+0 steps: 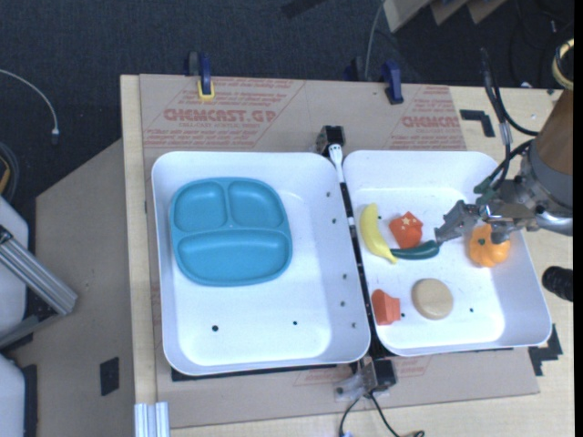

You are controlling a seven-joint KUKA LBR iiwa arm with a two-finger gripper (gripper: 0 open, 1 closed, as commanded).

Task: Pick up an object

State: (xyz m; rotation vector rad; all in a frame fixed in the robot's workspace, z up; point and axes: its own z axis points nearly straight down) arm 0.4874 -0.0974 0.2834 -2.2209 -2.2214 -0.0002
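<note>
The right bin (519,321) holds a yellow banana (373,233), a red strawberry (406,229), a dark green curved piece (417,252), an orange fruit with a green stem (490,248), a beige round piece (432,299) and a small red-orange block (385,307). My gripper (474,228) hangs over the right side of this bin, just above the orange fruit. It is open, and one grey finger (452,220) reaches left toward the green piece. Nothing sits between the fingers.
The left bin (228,335) holds a blue divided plate (231,230). A black divider with clamps runs between the bins. Cables and the arm's body stand at the right edge. Cardboard surrounds both bins.
</note>
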